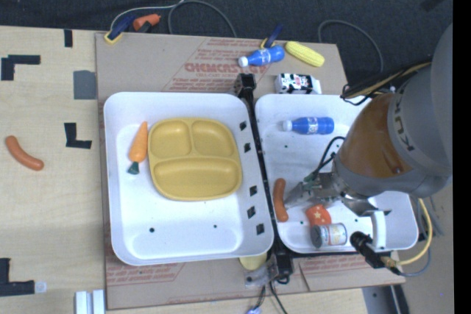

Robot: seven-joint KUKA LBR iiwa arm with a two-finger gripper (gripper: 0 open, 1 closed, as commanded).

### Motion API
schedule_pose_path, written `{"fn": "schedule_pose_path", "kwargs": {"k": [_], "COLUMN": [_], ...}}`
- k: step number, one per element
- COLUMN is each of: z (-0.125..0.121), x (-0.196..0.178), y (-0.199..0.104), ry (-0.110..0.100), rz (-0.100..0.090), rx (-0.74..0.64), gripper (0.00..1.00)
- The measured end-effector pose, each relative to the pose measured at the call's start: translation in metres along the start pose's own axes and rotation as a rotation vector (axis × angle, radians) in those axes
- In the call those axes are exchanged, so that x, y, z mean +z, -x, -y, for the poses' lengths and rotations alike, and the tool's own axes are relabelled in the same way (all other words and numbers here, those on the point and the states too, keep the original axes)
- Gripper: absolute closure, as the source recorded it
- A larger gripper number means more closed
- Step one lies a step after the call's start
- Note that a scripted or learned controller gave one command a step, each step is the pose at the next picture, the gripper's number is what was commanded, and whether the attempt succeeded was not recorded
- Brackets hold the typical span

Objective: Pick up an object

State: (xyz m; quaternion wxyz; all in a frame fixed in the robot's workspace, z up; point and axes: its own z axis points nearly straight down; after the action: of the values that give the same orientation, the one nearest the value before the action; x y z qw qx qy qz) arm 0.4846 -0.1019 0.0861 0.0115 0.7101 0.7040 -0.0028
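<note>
You'll find the metal gripper (313, 191) low in the right bin (294, 106), just above a round glossy tomato (319, 215); whether it is parted or closed, you cannot tell. Beside the tomato lie a slim sausage (280, 201) to its left and a cylindrical can (328, 234) nearer, with a smooth plastic bottle (309, 126) farther back.

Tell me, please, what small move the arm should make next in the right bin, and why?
Probably lower slightly onto the red tomato: the gripper sits just above it in the right bin, with the hot dog to one side and the small can below, so a short descent seems safest.
</note>
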Motion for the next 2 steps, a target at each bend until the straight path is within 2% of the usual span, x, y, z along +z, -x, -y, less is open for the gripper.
{"fn": "schedule_pose_path", "kwargs": {"k": [1, 2], "z": [0.000, 0.001], "x": [-0.048, 0.002], "y": [0.051, 0.005], "ry": [-0.013, -0.008], "rz": [-0.020, -0.011], "rx": [-0.008, -0.006], "gripper": [0.00, 0.00]}}
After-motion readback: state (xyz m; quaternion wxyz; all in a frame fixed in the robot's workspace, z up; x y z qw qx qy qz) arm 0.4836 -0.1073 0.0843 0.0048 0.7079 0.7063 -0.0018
